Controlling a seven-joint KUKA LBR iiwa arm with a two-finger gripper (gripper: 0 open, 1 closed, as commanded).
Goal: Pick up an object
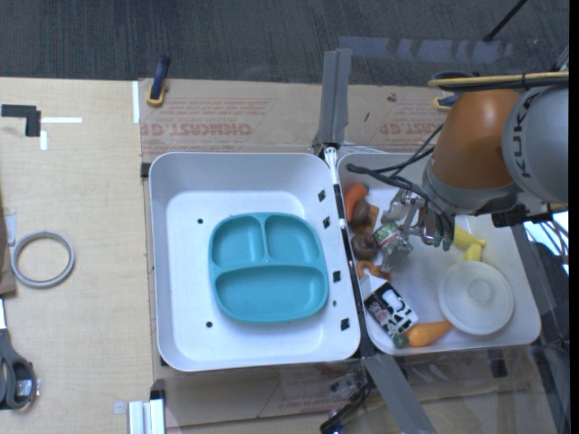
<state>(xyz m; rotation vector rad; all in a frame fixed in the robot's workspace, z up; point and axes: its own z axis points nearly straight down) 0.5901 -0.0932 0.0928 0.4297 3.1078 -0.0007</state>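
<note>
Gripper (404, 231) sits low in the right bin (527, 331), over the clutter by that bin's left wall. Finger state is unreadable at this angle; nothing is visibly clamped between them. A small green-and-white item (386, 236) lies right at the tool tip, touching or just under it, can't tell which.

Around it, all inside the right bin: brown lump (364, 213) and an orange piece (355, 193) toward the far-left corner, yellow block (469, 242) just right of the tool, white round lid (477, 297) toward the near-right, black-and-white packet (390, 309) and a carrot (425, 333) along the near wall.

Step, by my read: descent or grasp attempt on the green-and-white item. Next move calls for a confirmed close, then a straight lift.

Clearance: the bin's left wall is close to the target, so sideways slack is thin there; open floor lies between the tool and the lid. The left bin (172, 269) holds a teal divided plate (269, 267), well apart from the action.
</note>
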